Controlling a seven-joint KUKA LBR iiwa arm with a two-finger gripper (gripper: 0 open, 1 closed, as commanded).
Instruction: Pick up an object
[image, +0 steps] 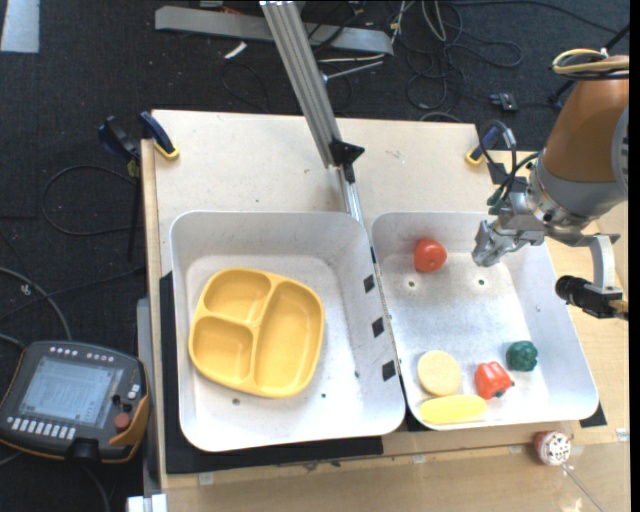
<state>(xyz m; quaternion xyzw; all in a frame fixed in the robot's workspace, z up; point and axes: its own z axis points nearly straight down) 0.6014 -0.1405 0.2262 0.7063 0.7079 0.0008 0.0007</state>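
Hovering over the right bin (560, 330), the gripper (487, 250) sits beside a red tomato (430, 256) (apart) — jaw state unclear, cannot tell.

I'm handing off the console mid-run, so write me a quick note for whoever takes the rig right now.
Gripper: hanging over the far part of the right white bin, nothing seen between its fingers; open or shut is unclear.
Right bin: small red round tomato-like toy just left of the gripper; pale round slice, yellow oblong piece, red pepper-like toy and dark green lumpy toy at the near end.
Left white bin: yellow three-compartment plastic plate.
Done: nothing lifted.
Left: grasp and raise one object.
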